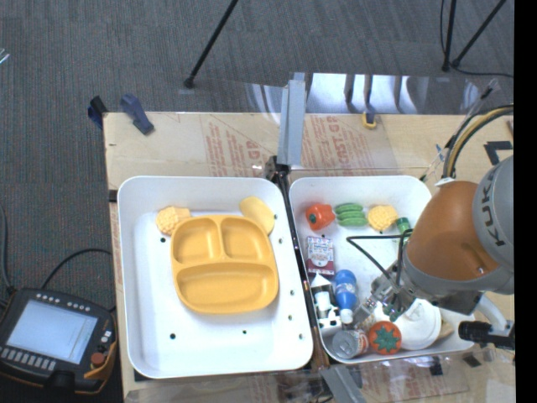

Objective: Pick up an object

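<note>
The gripper (375,302) hangs low over the right bin (419,183), toward that bin's 6 o'clock side, and whether its fingers are open or shut cannot be told from this slant.

Counting what lies around it in that bin: one blue bottle (345,289) just at the gripper's 9 o'clock, one metal can (348,342) at its 7 o'clock, one red tomato (384,337) at its 5 o'clock beside the can, and one white bowl (419,324) at its 4 o'clock, partly under the arm. One small red-and-white carton (319,254) lies at 11 o'clock from the gripper, and one black-and-white piece (324,302) (too small to name) sits at its 9 o'clock beyond the bottle.

Along the bin's 12 o'clock side sit one red pepper (319,217), one green vegetable (351,215) and one yellow corn piece (382,217), in a row.

The left bin (138,309) holds one yellow divided tray (224,263), with one yellow corn piece (172,219) at the tray's 10 o'clock and one pale yellow piece (258,213) at its 1 o'clock, touching the tray's rim.

The arm (457,242) enters from 3 o'clock, its orange band above the wrist, angled down toward 8 o'clock.
</note>
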`<act>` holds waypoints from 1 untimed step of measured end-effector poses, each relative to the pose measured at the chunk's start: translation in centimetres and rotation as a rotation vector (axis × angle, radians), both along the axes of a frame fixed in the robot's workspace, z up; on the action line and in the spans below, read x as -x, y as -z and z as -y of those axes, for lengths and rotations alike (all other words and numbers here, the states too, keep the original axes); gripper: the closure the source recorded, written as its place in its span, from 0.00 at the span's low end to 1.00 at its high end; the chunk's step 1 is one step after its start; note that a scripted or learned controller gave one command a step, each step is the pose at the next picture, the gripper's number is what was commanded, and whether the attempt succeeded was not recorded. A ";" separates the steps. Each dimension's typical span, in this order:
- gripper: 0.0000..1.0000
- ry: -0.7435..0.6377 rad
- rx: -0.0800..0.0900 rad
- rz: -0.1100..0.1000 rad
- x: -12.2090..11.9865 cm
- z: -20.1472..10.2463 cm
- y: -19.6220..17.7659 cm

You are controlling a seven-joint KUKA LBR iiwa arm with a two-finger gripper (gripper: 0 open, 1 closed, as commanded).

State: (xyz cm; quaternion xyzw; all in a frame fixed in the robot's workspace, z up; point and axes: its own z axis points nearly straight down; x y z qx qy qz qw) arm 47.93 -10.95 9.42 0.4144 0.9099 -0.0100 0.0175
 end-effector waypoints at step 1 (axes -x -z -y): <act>1.00 -0.011 -0.015 -0.012 0.1 -0.9 -0.7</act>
